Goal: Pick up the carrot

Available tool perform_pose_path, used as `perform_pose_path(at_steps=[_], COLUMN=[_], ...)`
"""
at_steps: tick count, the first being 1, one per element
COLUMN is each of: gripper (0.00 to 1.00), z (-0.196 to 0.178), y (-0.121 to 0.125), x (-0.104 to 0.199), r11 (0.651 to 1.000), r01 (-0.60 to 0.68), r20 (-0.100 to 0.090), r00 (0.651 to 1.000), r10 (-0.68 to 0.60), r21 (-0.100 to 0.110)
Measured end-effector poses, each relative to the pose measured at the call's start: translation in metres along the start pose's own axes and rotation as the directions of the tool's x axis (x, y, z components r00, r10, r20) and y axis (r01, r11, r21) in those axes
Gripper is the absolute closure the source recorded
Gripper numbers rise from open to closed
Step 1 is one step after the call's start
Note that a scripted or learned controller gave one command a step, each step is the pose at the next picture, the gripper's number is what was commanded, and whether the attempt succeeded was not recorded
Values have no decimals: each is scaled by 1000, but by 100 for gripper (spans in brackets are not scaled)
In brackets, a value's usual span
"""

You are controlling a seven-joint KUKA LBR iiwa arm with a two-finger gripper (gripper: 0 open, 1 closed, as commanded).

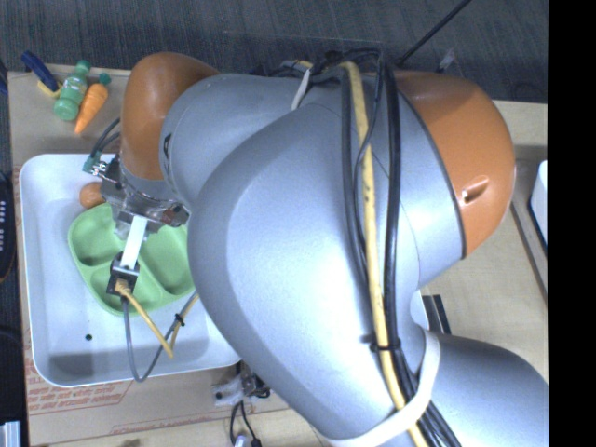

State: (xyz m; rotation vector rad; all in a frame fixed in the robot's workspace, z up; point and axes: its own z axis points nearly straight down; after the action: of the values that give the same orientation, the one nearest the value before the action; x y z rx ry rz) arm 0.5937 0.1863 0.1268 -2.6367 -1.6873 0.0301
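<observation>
Carrot (91, 106) lies outside the bin (39, 259), apart from the gripper (130, 205), whose state cannot be told.

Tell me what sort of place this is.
Most likely a robotics lab bench set up for grasping trials. A grey and orange arm reaches over a shallow white bin holding a green divided dish, and a toy carrot and green bottle lie beyond the bin.

The arm (298, 268) is all chunky, glossy grey shells. There's a rounded orange band (154, 91) right above the tool (130, 198), and a bigger orange cap (466, 147) further back from it. A yellow cable (368, 194) and thin black cables (391, 156) run along the grey casing.
</observation>
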Motion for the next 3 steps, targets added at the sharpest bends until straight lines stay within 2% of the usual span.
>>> perform_pose_path(at_steps=[3], gripper=[100], z=[-28], y=[-2], x=[1], r11=[1000], r01=[21], r20=[8], r00=[1000], r10=[-21], r21=[17])
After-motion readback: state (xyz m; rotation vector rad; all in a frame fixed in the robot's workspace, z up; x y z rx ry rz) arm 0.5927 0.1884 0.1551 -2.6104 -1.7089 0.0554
